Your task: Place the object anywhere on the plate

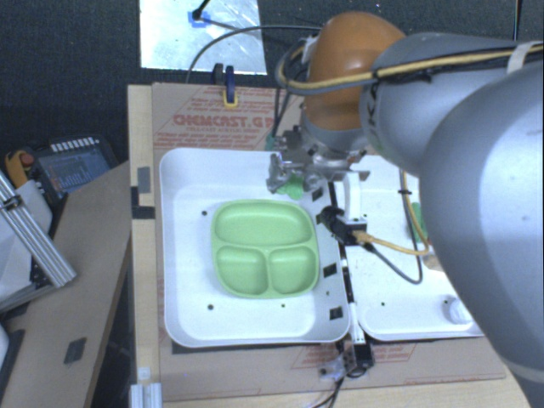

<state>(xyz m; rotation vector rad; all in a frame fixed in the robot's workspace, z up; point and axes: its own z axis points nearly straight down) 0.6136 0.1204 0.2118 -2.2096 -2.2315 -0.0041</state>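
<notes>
Floor: dark, speckled carpet-like surface [68, 49] across the top and left.
Shiny sheet: a silvery reflective panel [200, 19] lies on the dark floor at the top, a small blue mark on it.
Bench top: pale brown board [140, 126] with red printed lettering along its far edge.
Left side: a tan surface [85, 253] beside the bench, bearing an aluminium rail [34, 236] and a dark handheld pendant [72, 167].

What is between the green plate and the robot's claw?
Almost nothing: in the camera view the gripper hangs right at the far rim of the green plate, with a small green object under it.
</notes>
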